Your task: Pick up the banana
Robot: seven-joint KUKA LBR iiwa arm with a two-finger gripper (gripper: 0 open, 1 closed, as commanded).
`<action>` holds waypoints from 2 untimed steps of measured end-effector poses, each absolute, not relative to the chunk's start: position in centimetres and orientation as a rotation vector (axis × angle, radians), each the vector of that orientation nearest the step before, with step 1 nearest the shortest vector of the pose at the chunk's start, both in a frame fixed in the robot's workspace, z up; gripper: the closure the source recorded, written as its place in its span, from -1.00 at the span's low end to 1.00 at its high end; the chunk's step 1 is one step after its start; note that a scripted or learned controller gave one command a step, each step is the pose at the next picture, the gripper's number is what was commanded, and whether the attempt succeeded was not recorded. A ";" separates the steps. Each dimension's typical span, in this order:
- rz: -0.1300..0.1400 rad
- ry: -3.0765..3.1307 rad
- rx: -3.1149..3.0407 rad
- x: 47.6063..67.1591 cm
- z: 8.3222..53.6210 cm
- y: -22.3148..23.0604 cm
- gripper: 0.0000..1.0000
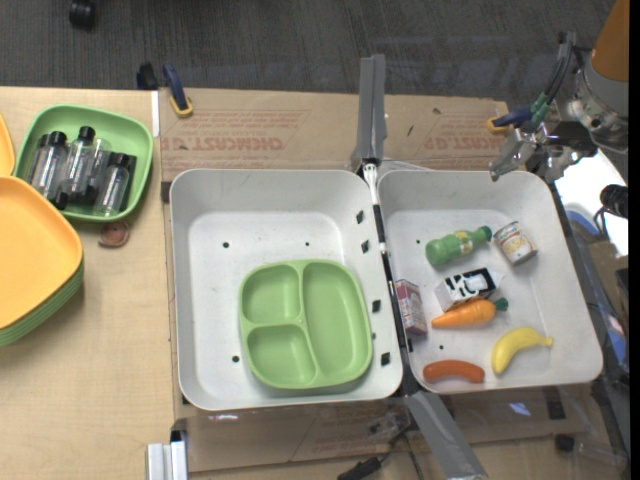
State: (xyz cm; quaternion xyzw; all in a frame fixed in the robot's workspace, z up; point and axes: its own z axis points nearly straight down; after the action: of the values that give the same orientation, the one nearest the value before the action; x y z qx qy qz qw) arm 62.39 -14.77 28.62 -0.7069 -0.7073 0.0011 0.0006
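Bench: brown cardboard covers the top, with dark carpet beyond it; two shallow white bins sit side by side on it, the left bin [200, 268] and the right bin [560, 268], their inner walls touching at the middle.
Left bin: holds a green divided plate [305, 323] with three compartments, none with anything in it.
Banana: the banana [518, 347] lies flat on the floor of the right bin, near its front right corner, curved and tilted, apart from its neighbours.
Neighbours: an orange carrot toy [465, 315] sits just to its left, a red sausage toy [453, 371] lies nearer the front wall, and a green bottle [457, 245], a small can [515, 242] and a black-and-white packet [468, 284] lie farther back.
Arm: the gripper [525, 148] hangs over the back right corner of the right bin, well apart from the banana.
Jaws: too small and cluttered with cables to read, so I cannot tell whether they stand wide or narrow; nothing is seen held.
Off to the side: a green tray of small bottles [85, 163] and a stack of orange plates [35, 258] rest on the bench's left end.
Progress: by my judgement nothing of the pick is done; reach, descent, grasp and lift all remain.
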 end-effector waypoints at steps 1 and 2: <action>0.007 -1.760 -2.599 62.1 22.1 -17.7 -1.00; 0.007 -0.879 -3.014 57.9 9.1 -19.1 -1.00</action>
State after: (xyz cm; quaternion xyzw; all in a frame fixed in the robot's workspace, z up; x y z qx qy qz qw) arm 57.88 -19.13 9.06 -0.9600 -0.2799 0.0022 0.0013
